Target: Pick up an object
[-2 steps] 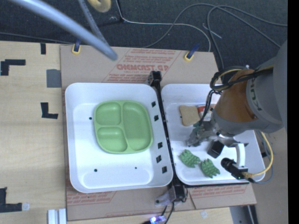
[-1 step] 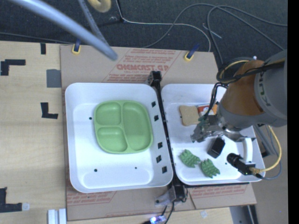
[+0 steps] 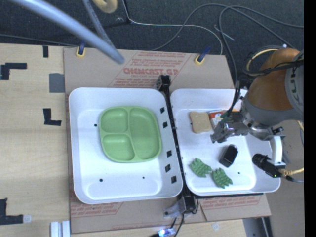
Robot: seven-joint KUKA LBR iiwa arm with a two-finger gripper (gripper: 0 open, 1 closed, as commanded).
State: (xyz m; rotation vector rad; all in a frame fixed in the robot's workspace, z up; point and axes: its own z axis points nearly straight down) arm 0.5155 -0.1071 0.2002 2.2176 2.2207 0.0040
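Observation:
In the right bin (image 3: 197, 98) lie a tan, toast-like slab (image 3: 199, 122), a small black block (image 3: 228, 155), two green leafy pieces (image 3: 200, 167) (image 3: 221, 178) and a red and white item (image 3: 217, 115) partly hidden by the arm. My gripper (image 3: 219, 134) hangs over the bin's middle, just right of the tan slab and above-left of the black block. I see nothing held between its fingers.
The left bin (image 3: 79, 132) holds a green divided plate (image 3: 130, 134). Black clips line the seam between the bins (image 3: 168, 132). Cables trail over the dark bench behind, and a blurred grey bar (image 3: 64, 19) crosses the upper left.

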